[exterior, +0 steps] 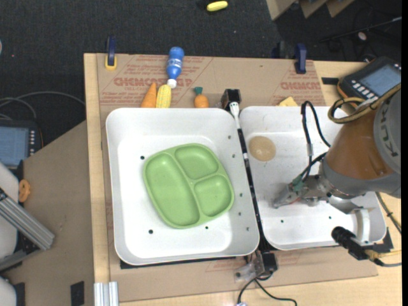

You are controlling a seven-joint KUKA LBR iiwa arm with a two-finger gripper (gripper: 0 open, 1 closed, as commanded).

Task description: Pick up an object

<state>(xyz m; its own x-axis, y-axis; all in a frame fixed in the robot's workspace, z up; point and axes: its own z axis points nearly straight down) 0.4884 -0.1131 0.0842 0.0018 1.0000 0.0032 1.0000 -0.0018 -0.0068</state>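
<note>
We see the arm's hand (pixel 285 198) low inside the right bin (pixel 280 231), its tip near the bin's floor.

We cannot tell whether the hand is released or clenched, and we see nothing between its tips. A round tan object (pixel 261 149) lies in the same bin, toward its far left corner, apart from the hand. The left bin (pixel 127 228) holds a green divided plate (pixel 188 185). On the desk (pixel 210 75) behind the bins lie a toy corn cob (pixel 164 96), a small carrot (pixel 201 99) and a blue-capped bottle (pixel 174 64).
</note>
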